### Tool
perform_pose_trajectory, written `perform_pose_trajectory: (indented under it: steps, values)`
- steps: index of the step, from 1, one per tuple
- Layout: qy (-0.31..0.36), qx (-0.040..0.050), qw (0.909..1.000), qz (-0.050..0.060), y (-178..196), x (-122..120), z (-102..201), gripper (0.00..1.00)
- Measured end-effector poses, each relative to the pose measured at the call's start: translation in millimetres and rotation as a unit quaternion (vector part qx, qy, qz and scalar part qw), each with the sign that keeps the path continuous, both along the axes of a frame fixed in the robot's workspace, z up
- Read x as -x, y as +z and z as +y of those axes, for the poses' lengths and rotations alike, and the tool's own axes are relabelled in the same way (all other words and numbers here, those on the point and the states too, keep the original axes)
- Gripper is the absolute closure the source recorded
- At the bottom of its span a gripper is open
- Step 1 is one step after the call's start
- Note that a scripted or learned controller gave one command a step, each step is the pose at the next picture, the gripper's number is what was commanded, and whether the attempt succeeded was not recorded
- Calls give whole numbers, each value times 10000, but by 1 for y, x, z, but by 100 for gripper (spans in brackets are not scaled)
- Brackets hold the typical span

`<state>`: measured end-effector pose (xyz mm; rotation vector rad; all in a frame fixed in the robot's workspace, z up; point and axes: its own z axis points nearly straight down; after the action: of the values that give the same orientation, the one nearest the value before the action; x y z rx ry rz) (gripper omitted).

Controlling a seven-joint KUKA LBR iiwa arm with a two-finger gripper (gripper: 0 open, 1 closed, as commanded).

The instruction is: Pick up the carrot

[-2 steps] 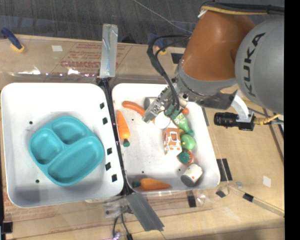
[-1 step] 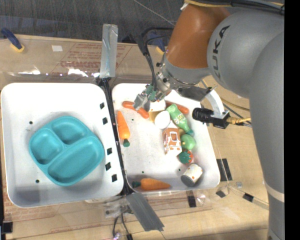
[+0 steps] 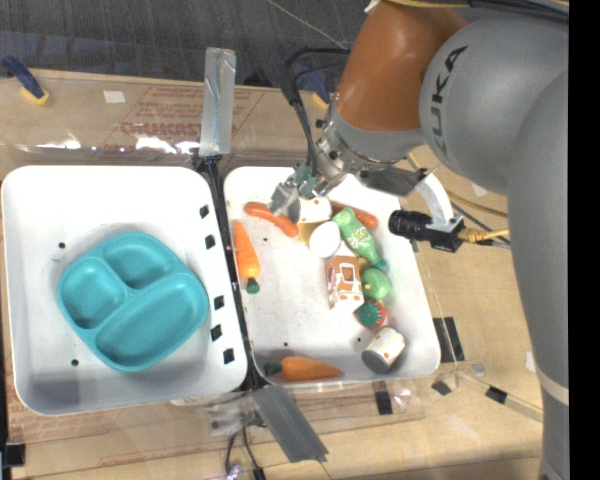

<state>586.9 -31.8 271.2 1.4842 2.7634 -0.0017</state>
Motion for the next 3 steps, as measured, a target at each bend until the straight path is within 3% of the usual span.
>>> perform_pose_trajectory:
  steps: [1,2,3]
  values:
    - [843,-13,9964,37,-25,68,-21,100]
    - [2405,-2,9706,-4,33,-11,-3,100]
    - [3346,-5,9424,26,7,77,-45,100]
